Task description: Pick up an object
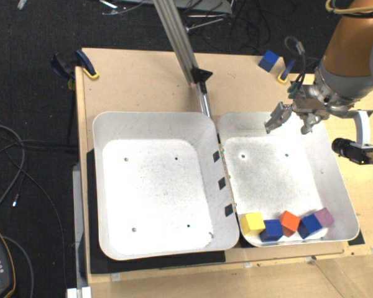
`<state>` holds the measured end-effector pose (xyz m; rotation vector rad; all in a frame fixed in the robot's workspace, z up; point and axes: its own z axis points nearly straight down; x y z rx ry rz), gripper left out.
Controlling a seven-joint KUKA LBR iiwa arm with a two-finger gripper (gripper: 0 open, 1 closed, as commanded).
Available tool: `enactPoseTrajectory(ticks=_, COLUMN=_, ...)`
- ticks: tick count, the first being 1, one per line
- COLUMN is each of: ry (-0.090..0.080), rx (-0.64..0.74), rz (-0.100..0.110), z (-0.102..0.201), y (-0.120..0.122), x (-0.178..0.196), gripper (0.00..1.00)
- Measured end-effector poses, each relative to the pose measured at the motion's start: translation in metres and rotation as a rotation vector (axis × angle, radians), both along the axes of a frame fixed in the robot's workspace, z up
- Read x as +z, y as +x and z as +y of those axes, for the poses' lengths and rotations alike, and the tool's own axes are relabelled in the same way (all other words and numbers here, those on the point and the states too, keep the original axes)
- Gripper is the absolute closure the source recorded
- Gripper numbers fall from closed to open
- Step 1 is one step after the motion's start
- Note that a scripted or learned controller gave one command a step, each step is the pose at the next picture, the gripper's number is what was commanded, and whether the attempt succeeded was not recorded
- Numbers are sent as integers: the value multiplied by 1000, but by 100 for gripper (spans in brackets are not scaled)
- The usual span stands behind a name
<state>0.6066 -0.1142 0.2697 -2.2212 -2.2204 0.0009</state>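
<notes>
Start at the left: the left white bin (155, 182) has nothing for you to pick. Across the divider, the right white bin (286, 166) carries every candidate, bunched along its near rim at about 6 o'clock: a yellow cube (252, 222), then a blue cube (272, 230) touching it, an orange cube (290, 222), a second blue cube (310, 226) and a pale purple cube (324, 216) at the 5 o'clock corner. They sit shoulder to shoulder, some overlapping.

Your claw (293, 120) hangs over the far rim of the right bin, at roughly 12 o'clock of that bin, its two fingers spread apart and pinching nothing. Well apart from the cubes, so you look to be in the approach step, before any descent.

Next you would need to travel toward 6 o'clock, line the spread fingers over one cube, and drop. The yellow one at the row's end probably offers the freest side. A stray blue block (269, 60) lies on the surface at 12 o'clock, outside both bins.
</notes>
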Motion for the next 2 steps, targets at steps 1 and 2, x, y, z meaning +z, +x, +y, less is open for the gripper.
enactPoseTrajectory(ticks=1, ry=3, rx=7, rz=8, z=50, y=-15, x=-79, gripper=0)
enactPoseTrajectory(ticks=2, ry=-1, rx=2, rz=-9, z=47, y=-82, x=49, gripper=0)
